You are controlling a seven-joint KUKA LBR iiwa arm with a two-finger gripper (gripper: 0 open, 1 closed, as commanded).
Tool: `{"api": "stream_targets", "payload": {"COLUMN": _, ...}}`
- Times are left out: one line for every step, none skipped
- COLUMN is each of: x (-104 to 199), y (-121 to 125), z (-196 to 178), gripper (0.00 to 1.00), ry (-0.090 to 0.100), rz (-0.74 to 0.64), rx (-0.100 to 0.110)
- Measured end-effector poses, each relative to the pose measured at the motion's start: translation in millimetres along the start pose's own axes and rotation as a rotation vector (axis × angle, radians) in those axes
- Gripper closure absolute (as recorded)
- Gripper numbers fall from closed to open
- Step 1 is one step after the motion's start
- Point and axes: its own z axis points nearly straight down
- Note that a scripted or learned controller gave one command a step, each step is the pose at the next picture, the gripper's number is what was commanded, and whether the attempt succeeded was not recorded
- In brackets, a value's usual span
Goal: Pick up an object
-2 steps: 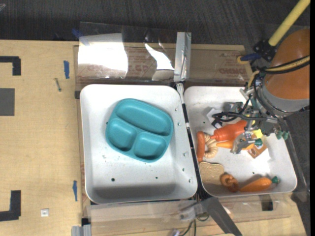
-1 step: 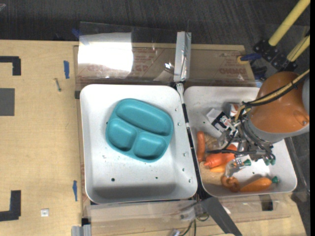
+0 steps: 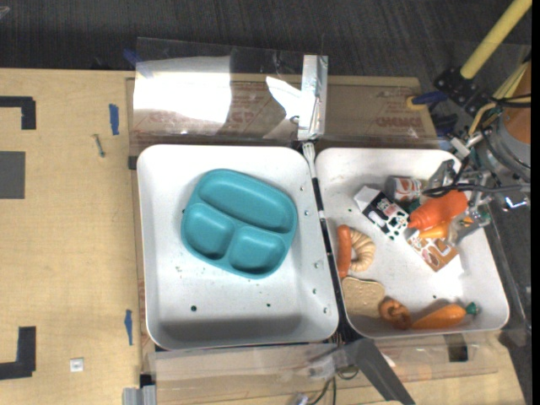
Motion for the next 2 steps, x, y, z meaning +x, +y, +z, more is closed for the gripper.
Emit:
{"api": "stream_targets", "payload": {"x": -34, "y": 51, "z": 39, "gripper": 1.00, "ry": 0.011, "rz": 0.028, "rx": -0.010}}
{"api": "stream_targets", "payload": {"x": 20, "y": 120, "z": 10, "gripper": 1.00, "ry": 0.008, "rz": 0.206, "rx": -0.006}}
